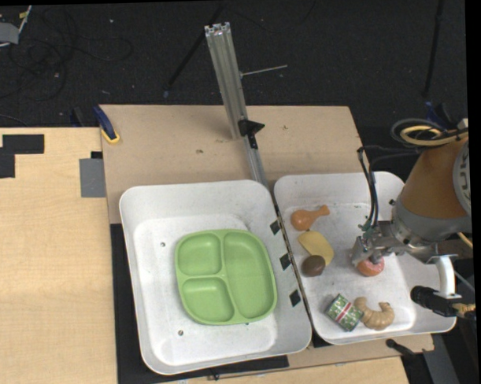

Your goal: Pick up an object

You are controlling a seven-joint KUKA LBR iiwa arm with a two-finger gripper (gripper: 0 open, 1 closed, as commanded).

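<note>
From my remote seat, the right bin [343, 188] is the crowded one. An orange drumstick-shaped toy [308, 217] sits near its far left, a yellow wedge [316, 244] just below it with a dark brown round piece [312, 265] touching its near edge. At the front, a green can [341, 312] lies tilted right beside a tan croissant-looking thing [376, 314], both close to the near rim. The middle strip between those groups is bare white floor, so there's some room there.

The left bin [147, 230] holds a green divided plate [225, 276], with open margin all around it.

The arm comes in from the right, orange band over the bin's right wall, wrist angled down-left. The gripper [369, 254] is planted on top of a red round object [371, 267] near the right side; can't tell if the fingers are apart or pinched.
</note>
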